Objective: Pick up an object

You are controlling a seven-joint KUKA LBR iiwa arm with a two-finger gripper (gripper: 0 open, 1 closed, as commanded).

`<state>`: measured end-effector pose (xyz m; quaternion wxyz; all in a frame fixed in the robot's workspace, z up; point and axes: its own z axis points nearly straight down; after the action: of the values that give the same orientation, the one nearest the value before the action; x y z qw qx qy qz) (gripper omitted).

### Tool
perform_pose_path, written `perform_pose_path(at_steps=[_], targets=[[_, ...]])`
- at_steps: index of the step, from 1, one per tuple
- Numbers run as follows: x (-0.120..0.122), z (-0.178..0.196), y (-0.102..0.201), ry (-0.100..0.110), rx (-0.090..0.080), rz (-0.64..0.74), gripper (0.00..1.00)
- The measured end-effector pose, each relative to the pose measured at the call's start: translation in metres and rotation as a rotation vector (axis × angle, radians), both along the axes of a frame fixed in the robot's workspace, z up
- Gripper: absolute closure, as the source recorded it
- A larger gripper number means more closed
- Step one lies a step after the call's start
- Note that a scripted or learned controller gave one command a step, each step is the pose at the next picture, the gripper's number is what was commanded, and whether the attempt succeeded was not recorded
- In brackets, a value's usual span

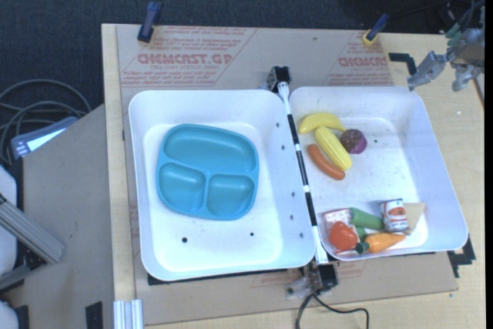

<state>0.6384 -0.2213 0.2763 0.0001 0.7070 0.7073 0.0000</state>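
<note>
The right bin (431,158) holds several toy foods. A yellow banana (320,122), a corn cob (333,148), a dark purple fruit (353,140) and an orange sausage-like piece (326,162) lie near its upper left. At its front edge lie a red pepper (341,235), a green vegetable (366,218), a small can (395,215) and a carrot (383,242). My gripper (451,62) is at the view's right edge, beyond the bin's far right corner, well away from all the items. Nothing is seen in it.
The left bin (146,166) holds a blue compartment plate (208,170). A black divider strip (296,158) runs between the bins. Blue clamp (149,21) and yellow clamp (375,28) grip the board's far edge. Cables lie on the floor at left.
</note>
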Motion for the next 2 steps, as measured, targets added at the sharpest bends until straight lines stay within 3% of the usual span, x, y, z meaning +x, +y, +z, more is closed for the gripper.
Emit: perform_pose_path(at_steps=[1, 2], targets=[[0.02, -0.124, 0.041, 0.003, 0.002, 0.001, 0.0], [-0.023, -0.19, 0.102, 0.003, 0.002, 0.0, 0.0]])
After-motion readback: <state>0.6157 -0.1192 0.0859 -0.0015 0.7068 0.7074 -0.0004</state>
